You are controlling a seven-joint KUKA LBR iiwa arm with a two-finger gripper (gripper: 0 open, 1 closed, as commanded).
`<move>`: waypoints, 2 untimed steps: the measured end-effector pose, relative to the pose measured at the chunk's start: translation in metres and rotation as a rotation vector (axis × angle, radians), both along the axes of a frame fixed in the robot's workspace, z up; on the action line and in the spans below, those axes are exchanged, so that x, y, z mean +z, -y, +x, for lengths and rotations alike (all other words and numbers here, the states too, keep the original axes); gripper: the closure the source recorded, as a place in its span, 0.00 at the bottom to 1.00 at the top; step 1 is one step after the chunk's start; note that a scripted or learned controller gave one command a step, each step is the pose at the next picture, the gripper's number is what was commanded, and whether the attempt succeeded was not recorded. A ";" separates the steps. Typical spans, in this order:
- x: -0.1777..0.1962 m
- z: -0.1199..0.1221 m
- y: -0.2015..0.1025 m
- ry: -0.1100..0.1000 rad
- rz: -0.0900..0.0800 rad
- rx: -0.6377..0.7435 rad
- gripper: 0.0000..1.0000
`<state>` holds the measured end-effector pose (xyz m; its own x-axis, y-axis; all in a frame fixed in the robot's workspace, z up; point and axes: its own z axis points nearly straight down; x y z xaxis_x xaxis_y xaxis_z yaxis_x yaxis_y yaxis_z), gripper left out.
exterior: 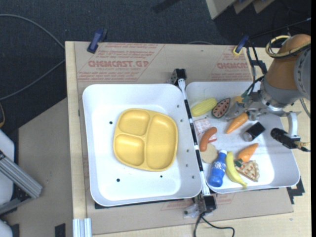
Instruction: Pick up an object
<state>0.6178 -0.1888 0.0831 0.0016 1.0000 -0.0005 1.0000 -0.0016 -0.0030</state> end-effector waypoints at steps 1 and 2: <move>0.012 0.002 -0.001 0.007 -0.001 0.001 1.00; 0.070 0.001 -0.040 0.005 0.000 0.003 1.00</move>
<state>0.6187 -0.1492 0.1533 -0.0013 1.0000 -0.0005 1.0000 0.0013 0.0023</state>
